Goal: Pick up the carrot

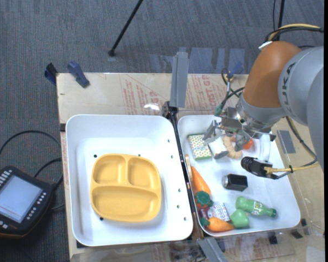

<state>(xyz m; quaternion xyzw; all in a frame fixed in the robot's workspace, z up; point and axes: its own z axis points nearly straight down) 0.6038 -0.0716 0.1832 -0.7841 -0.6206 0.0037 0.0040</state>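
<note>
The carrot [200, 181] lies lengthwise along the right bin's [287, 192] left wall, tip up-left, pincer [228, 142] spread above.

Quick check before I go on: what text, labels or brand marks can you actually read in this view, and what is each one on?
"KU", the visible part of a brand mark, on the grey arm.
Red print on the cardboard sheet: too blurred and turned to read.
Label on the green bottle: too small to read.
Green patterned packet: no legible words.
</note>
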